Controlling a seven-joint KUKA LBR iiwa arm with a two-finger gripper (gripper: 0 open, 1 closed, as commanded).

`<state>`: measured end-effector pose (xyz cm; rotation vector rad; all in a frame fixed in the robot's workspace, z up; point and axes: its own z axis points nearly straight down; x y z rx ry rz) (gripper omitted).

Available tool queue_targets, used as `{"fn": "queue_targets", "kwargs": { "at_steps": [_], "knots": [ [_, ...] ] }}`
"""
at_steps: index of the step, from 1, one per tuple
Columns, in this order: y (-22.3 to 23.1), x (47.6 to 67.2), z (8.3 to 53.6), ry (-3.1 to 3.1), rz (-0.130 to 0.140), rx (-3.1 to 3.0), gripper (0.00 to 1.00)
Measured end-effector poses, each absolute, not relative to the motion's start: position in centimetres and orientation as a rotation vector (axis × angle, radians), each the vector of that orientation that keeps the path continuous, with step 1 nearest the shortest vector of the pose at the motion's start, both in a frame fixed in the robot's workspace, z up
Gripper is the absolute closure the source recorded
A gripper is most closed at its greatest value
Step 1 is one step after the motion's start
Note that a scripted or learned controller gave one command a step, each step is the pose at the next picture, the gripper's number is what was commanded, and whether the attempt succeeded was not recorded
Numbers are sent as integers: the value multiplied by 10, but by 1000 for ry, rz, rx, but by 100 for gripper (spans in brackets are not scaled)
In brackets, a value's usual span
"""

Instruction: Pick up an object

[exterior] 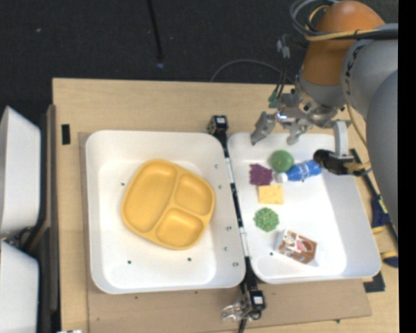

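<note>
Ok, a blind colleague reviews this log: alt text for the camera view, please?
The open gripper hovers over the far edge of the right bin, which holds a green ball, blue bottle and other small items. The left bin holds a yellow tray.

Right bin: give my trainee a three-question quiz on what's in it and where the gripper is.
1. True or false: the gripper is open above the far edge of the right bin.
2. Which lies nearest the near edge: A) green ball B) yellow square C) brown packet?
3. Fill in: the yellow divided plate lies in the ___ bin.

Key: 1 true; 2 C; 3 left.
</note>
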<state>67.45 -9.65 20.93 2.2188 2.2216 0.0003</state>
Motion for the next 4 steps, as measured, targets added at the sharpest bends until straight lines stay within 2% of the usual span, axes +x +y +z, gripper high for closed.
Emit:
{"fn": "queue_targets", "kwargs": {
  "at_steps": [2, 3, 4],
  "knots": [
    [-102, 674, 102, 2224, -5, 2220, 0],
    [-103, 675, 102, 2221, -2, 2219, 0],
    [-104, 676, 114, 2219, 1, 2217, 100]
  ]
}}
